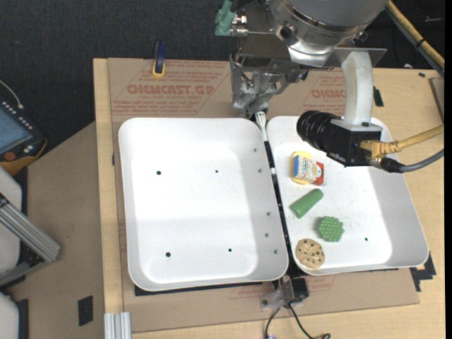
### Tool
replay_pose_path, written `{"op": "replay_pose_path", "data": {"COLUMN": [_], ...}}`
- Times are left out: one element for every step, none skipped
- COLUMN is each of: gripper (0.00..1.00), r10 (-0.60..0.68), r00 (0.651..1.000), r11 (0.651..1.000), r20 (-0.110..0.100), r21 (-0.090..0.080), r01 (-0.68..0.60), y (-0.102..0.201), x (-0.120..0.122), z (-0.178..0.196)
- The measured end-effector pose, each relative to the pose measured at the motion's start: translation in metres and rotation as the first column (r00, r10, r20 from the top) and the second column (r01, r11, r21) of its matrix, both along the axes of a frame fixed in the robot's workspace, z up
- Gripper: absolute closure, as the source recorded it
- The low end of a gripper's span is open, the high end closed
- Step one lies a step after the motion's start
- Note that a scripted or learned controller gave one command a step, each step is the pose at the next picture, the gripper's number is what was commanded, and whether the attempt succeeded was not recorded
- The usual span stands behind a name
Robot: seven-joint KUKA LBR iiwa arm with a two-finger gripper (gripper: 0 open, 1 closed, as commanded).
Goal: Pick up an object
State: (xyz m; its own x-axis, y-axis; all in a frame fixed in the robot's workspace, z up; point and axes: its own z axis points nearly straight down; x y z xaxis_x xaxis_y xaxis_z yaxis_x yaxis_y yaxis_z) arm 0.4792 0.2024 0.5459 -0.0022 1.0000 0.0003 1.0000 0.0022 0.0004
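At the far edge between the two white bins (191, 260), the gripper (256, 103) hangs over the rims, its grasp impossible to tell, while in the right bin (402, 217) lie a yellow carton (308, 168), a green block (306, 203) angled far-right, a green knobbly ball (330, 228) and a cookie (309, 253).

Arm (332, 6) enters frame at top, right of centre; grey housing with orange band at upper edge. Wrist points downward, toward far edge of bench. Gripper (258, 113) hangs below wrist, metal finger assembly narrowing to tip near far end of seam between bins. Green fitting (224, 18) projects from wrist's left side. Black cylindrical unit (332, 138) on white bracket (358, 83) mounted on wrist's right side, brass-coloured connector and grey cable trailing right.
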Motion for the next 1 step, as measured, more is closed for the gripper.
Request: {"op": "replay_pose_path", "data": {"gripper": [0.0], "r10": [0.0], "r00": [1.0], "r11": [1.0], "r20": [-0.001], "r21": [0.0], "r01": [0.0], "y": [0.0], "x": [0.0], "z": [-0.0005]}}
